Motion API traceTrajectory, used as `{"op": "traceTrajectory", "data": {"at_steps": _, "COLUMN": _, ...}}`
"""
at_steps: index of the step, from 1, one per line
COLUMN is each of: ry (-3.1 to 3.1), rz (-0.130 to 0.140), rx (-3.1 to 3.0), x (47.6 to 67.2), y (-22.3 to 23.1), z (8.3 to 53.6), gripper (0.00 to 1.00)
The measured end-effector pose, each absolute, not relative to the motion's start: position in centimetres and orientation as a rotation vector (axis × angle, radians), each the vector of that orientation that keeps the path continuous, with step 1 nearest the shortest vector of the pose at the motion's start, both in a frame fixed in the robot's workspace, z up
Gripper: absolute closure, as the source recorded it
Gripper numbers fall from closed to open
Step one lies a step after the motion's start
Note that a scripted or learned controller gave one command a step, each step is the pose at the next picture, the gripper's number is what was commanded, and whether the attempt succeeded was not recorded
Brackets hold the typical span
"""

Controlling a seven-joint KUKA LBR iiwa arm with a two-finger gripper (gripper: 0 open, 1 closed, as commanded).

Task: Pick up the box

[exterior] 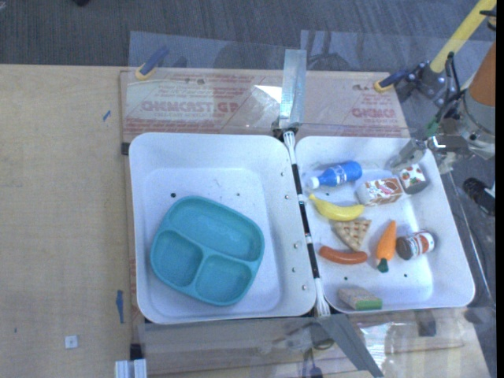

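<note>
The gripper point(411, 154) hangs at the upper right of the frame, over the far right corner of the right bin point(453, 290), and whether it is open or closed cannot be made out at this slant; nothing can be seen in its hold. The box point(381, 190) — a small carton with a red and white printed face — lies in the upper right part of that bin, just below and left of the gripper. The chief risk is crowding: a second small pack point(415, 178) with red fruit printed on it sits just beside the box on its right, almost under the gripper, so a descent aimed slightly off would likely close on the wrong item or pinch both. The bin wall is near on that side too, and a finger could catch the rim. On the box's other side the blue bottle point(337, 174) lies close above and to the left, and the banana point(337, 209) just beside its lower left edge — either could be nudged. Lower in the bin lie a waffle wedge point(352, 232), a sausage point(342, 255), a carrot point(385, 244), a small can point(416, 245) and a green-edged sponge point(359, 298), all well clear of the approach. The left bin point(150, 211) bears a teal divided plate point(206, 249), which plays no part.
</note>
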State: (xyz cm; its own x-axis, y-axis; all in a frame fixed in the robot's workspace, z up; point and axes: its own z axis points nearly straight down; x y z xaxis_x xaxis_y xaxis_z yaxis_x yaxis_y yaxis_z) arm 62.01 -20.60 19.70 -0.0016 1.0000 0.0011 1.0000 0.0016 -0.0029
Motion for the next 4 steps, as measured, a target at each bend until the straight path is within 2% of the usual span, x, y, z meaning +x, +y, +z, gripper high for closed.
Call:
{"op": "traceTrajectory", "data": {"at_steps": 1, "ry": -2.208, "rz": 0.003, "rx": -2.230, "x": 59.0, "y": -14.2, "z": 14.1, "gripper": 0.00}}
{"op": "traceTrajectory", "data": {"at_steps": 2, "ry": -2.333, "rz": -0.027, "rx": -2.152, "x": 63.2, "y": -14.3, "z": 11.5, "gripper": 0.00}}
{"op": "traceTrajectory", "data": {"at_steps": 3, "ry": -2.411, "rz": -0.010, "rx": -2.074, "x": 64.5, "y": -13.6, "z": 10.6, "gripper": 0.00}}
{"op": "traceTrajectory", "data": {"at_steps": 4, "ry": -2.434, "rz": -0.018, "rx": -2.007, "x": 66.4, "y": -19.5, "z": 10.1, "gripper": 0.00}}
